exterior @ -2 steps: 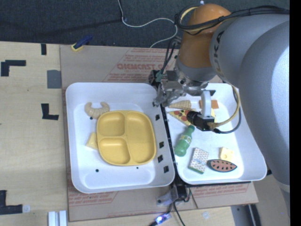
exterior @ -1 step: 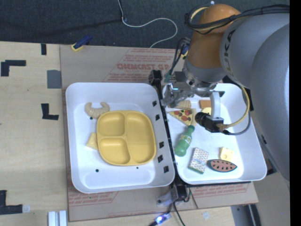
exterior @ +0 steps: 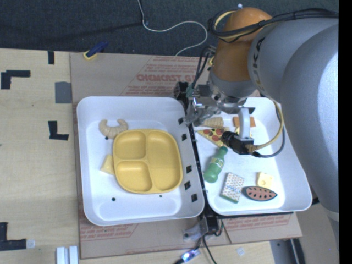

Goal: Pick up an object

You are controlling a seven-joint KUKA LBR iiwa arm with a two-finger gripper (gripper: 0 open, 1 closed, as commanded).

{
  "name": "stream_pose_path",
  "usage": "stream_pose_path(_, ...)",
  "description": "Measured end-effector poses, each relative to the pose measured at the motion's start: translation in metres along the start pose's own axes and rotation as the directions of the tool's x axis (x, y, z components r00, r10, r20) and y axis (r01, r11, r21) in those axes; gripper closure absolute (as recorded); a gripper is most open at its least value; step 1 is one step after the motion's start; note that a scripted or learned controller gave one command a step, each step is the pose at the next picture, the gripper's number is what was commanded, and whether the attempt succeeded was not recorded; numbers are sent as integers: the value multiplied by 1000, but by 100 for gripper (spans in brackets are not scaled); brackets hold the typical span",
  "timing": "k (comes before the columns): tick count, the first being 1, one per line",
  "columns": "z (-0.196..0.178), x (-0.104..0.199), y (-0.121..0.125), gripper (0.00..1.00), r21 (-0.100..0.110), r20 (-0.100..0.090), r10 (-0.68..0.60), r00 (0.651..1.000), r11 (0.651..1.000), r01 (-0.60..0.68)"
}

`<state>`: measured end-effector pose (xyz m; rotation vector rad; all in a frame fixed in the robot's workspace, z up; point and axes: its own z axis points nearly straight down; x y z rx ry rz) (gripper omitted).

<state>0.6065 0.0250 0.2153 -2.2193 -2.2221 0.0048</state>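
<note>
My gripper (exterior: pixel 204 116) hangs over the upper left corner of the right bin (exterior: pixel 286 199), right by the wall between the two bins. Just below it lies a pizza slice toy (exterior: pixel 212 133), with a pale cracker-like piece (exterior: pixel 215 122) beside it. A green bottle (exterior: pixel 215 164) lies further down in the same bin. A patterned packet (exterior: pixel 232 187), a watermelon slice (exterior: pixel 259 193) and a yellow cheese block (exterior: pixel 265 179) sit near the bin's front. An orange piece (exterior: pixel 245 123) lies behind the wrist cable.
The left bin (exterior: pixel 91 164) holds a yellow divided plate (exterior: pixel 147 161), a tan croissant-like toy (exterior: pixel 112 127) and a yellow wedge (exterior: pixel 107 164) tucked under the plate's left edge. The large grey arm covers the right side of the view. A black cable (exterior: pixel 267 142) loops over the right bin.
</note>
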Motion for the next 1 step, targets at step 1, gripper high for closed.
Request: stream_pose_path(1,-4,6,-4,100,-1,-1,0,1000,1000,0)
